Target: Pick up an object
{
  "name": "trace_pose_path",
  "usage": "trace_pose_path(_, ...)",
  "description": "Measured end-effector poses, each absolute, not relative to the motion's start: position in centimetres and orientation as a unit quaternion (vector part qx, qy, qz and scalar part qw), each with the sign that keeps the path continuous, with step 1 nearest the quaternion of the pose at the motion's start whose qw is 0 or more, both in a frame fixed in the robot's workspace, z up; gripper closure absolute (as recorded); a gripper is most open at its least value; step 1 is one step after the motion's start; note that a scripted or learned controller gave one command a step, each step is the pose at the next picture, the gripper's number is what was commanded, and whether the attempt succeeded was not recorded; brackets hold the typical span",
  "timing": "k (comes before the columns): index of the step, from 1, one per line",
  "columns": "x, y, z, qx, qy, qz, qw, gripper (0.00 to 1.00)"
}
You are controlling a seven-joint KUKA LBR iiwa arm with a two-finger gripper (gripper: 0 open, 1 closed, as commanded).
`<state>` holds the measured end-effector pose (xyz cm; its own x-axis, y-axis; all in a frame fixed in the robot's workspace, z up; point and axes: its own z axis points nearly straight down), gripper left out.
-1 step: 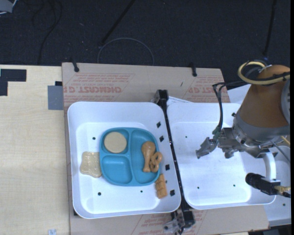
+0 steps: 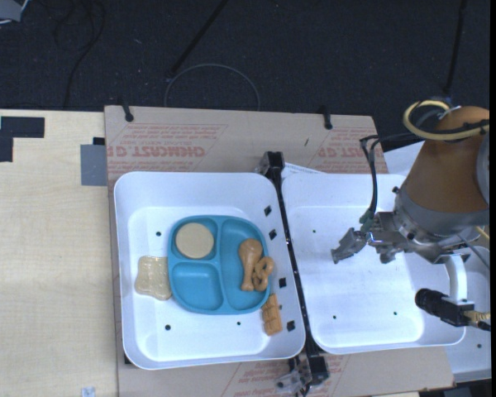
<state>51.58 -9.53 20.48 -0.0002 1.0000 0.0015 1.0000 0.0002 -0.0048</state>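
camera view: pretzel (image 2: 255, 265) left of pincer (image 2: 345, 248)

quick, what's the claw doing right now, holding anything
claw: over the right bin, nothing visible between its fingers; open or closed cannot be told.

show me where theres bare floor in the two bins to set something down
Right bin: most of its floor is bare, especially the near half below the end effector. Left bin: crowded; the blue tray fills the middle, food pieces flank it, leaving a strip along the far wall and the near-left corner.
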Motion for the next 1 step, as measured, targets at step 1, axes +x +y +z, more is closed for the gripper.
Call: trace_pose_path(1, 51.75, -9.14, 14.15, -0.707, -0.707, 0.0023, 0.004, 0.00)
